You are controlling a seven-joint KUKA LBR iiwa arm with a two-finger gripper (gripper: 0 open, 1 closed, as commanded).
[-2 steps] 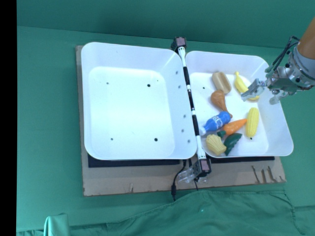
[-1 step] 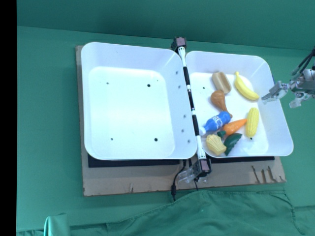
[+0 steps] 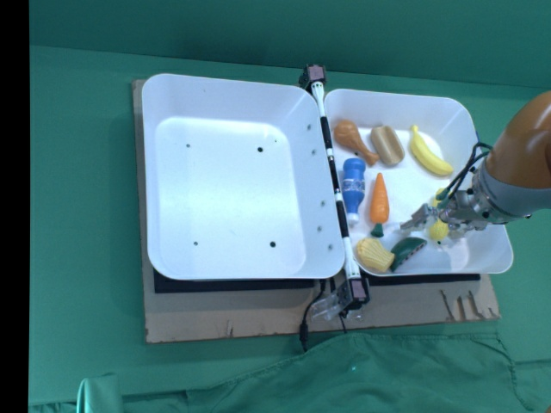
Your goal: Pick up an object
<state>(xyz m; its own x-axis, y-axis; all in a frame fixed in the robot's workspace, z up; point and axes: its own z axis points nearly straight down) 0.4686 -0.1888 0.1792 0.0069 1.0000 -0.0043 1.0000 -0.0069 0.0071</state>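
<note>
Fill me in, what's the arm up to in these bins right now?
The gripper is down in the right bin, beside a small yellow item near the lower right. Nothing is visibly held. Toy food lies around it: banana, hot dog, drumstick, blue bottle, carrot, corn and a green piece.

Small yellow object (image 3: 439,229) in right bin (image 3: 448,110), near front right corner.

Light: bright, even, from above
Shadows: faint, soft
Glare: mild on the white bins (image 3: 172,97)
Focus: slightly soft overall
</note>
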